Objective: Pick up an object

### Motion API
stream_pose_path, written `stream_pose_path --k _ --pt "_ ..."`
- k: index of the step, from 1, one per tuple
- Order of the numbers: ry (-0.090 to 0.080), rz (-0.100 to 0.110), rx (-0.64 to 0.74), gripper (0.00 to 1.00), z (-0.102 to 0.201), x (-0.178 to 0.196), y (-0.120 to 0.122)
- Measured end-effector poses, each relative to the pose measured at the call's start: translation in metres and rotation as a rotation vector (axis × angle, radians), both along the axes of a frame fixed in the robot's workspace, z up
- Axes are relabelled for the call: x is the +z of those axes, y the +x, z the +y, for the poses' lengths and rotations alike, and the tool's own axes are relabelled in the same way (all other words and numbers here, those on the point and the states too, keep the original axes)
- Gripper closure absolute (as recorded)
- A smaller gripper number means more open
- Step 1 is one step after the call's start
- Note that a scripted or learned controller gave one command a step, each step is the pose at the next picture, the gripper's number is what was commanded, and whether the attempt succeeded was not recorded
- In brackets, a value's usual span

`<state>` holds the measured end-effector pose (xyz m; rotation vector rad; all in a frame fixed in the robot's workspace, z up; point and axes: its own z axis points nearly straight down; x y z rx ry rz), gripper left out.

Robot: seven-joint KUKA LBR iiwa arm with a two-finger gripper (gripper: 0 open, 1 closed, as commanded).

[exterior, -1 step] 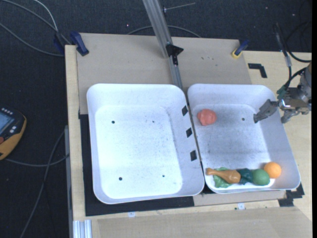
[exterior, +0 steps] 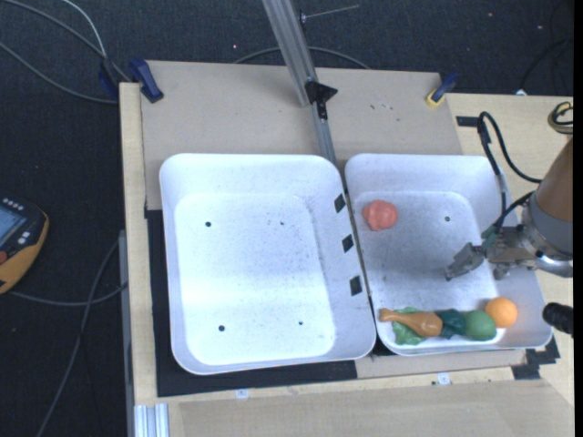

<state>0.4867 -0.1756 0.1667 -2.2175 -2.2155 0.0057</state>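
Observation:
The right bin (exterior: 428, 176) holds several toys. A pinkish-red ball (exterior: 381, 214) lies near its far left side. Along the near wall lie a brown drumstick-shaped toy (exterior: 408, 317), a dark green piece (exterior: 448, 323), a light green round toy (exterior: 479, 326) and an orange ball (exterior: 501, 312). My gripper (exterior: 474, 260) hangs low over the middle-right of this bin, above bare floor. It is a little beyond the orange ball and the green toy, and to the right of the pinkish-red ball. I see no toy touching it.
The left bin (exterior: 246, 262) sits beside the right one, with black clips (exterior: 347, 242) along the shared rim. A metal pole (exterior: 296, 48) slants in from the top. A black cable (exterior: 496, 167) runs along the arm at the right.

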Motion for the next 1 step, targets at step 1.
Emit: stream_pose_path --k 1 --pt "-0.002 -0.008 0.001 0.00 -0.0002 0.0034 0.0022"
